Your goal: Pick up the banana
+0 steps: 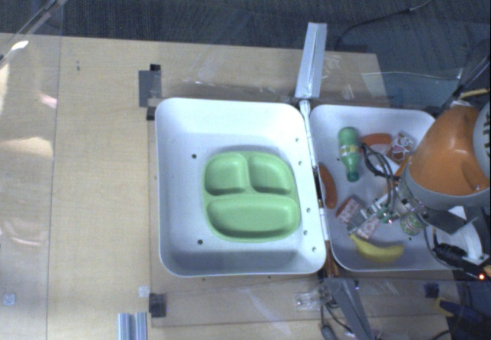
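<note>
Two white bins are being seen side by side on the wooden bench (84,177). The left bin (176,131) is occupying the centre of the frame, and a green divided tray (251,195) is lying flat in its middle, with two small compartments at the top and one long compartment below.

The right bin (330,120) is sitting at the right of the frame, and several things are being held in it. The banana (377,250) is lying on the bin floor near the lower edge, lower right of the frame, curved with its ends turned upward. A green bottle (349,151) is lying in the upper left part of that bin. A brownish-red oblong item (329,186) is lying along the bin's left wall. A small printed packet (350,211) is resting just above the banana's left end.

The arm (449,158) is reaching in from the right edge, its orange band covering the right part of the bin. The gripper (386,212) is positioned low over the bin, just above the banana and beside the packet. Whether the gripper is apart or together cannot be told; its tip is being lost in clutter and cables. The banana is not being seen lifted.
</note>
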Robot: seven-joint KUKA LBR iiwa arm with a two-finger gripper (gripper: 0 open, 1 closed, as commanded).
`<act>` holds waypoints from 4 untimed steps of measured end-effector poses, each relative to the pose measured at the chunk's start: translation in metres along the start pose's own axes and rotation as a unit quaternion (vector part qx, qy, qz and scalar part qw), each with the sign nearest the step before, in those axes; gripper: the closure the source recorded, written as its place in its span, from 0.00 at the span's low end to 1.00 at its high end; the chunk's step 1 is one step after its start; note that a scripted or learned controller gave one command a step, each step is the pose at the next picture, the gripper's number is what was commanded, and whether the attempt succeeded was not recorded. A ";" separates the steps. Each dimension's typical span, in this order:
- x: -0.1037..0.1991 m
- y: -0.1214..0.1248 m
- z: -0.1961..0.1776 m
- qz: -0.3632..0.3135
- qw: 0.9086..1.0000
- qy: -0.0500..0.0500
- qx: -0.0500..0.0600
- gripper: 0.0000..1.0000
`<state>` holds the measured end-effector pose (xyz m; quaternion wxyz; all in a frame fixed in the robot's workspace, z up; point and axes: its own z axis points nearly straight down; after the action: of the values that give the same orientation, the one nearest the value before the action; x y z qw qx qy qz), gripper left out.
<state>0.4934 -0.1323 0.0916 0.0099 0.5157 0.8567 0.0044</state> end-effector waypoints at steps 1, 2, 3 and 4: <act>0.032 0.018 0.000 -0.102 0.995 -0.002 0.000 0.00; -0.018 -0.010 0.000 -0.193 0.981 0.000 0.001 0.00; -0.020 -0.005 -0.013 -0.193 0.981 -0.006 -0.004 1.00; -0.053 0.031 -0.108 -0.181 0.984 0.002 0.003 1.00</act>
<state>0.5436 -0.1644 0.2009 0.0068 0.3525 0.9358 0.0011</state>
